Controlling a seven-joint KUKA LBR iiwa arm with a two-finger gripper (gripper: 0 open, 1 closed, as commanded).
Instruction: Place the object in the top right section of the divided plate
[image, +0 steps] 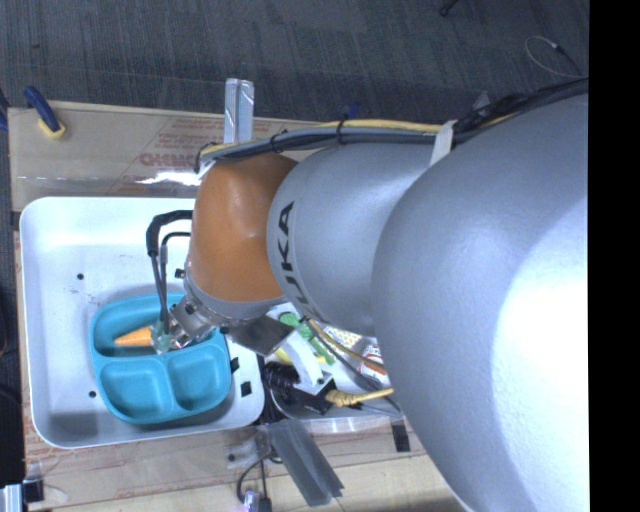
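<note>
Plate (160, 385), blue and divided, sits lower left in the frame inside the left white bin (50, 260). An orange carrot-like object (132, 339) lies in its upper compartment, touching the gripper (172, 338), whose state I cannot tell. Rightward looms the grey arm (440, 280).

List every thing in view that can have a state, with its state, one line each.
divided plate: blue, lying flat in the left white bin, two lower sections bare.
orange object: lying in the plate's upper section, beside the gripper.
gripper: down over the plate's upper section, at the orange object's right end; grasp not discernible.
left white bin: holding the plate.
arm: reaching across from the right, hiding most of the right bin.
</note>
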